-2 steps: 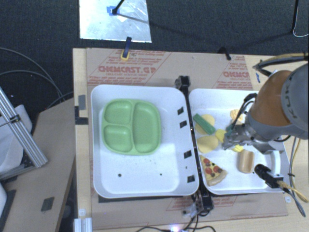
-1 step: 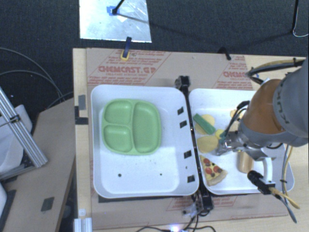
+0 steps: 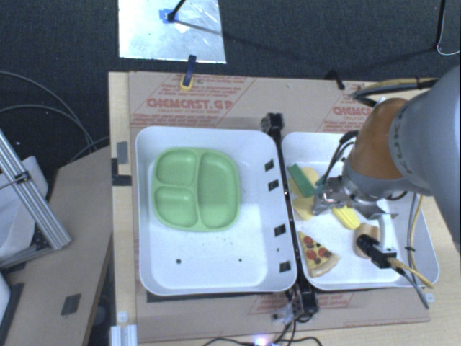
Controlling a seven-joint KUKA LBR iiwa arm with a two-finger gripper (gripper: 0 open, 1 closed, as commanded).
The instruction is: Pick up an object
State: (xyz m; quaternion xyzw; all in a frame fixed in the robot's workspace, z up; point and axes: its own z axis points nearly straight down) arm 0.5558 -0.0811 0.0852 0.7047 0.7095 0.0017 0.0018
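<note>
My gripper (image 3: 325,197) is down in the right bin (image 3: 425,254), near its left side, under the grey arm with the orange band. It sits right next to a pale yellow piece (image 3: 305,202) and a green block (image 3: 302,179) that lies on top of that piece. A bright yellow piece (image 3: 347,217) lies just right of the gripper, partly under the wrist. A toy pizza slice (image 3: 318,253) lies in front of the gripper, apart from it. I see nothing lifted off the bin floor.
The left bin (image 3: 216,265) holds a green divided plate (image 3: 196,188) at its upper left. A ridge with black clips (image 3: 282,207) separates the two bins. A small tan piece (image 3: 367,231) lies under the wrist. The arm covers the right bin's upper right.
</note>
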